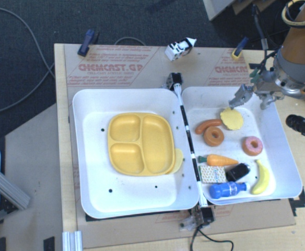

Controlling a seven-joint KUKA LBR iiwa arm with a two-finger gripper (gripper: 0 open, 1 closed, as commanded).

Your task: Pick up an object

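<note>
The right bin [284, 140] holds several toy foods. Among them are a flat yellow chip [232, 119], a sausage [208, 124], a brown donut [213, 136], a pink donut [253, 146], a carrot [222, 160] and a banana [262, 178]. My gripper [254, 98] hangs over the bin's far side, open, with nothing between its fingers. Its left finger [241, 98] sits just above and behind the yellow chip.
A yellow divided plate [141, 143] lies in the left bin [87, 140]. A cracker [211, 174], a black block [238, 171] and a blue bottle [228, 189] crowd the right bin's near side. Clips [86, 42] and a small black-and-white toy [180, 47] rest on the board behind the bins.
</note>
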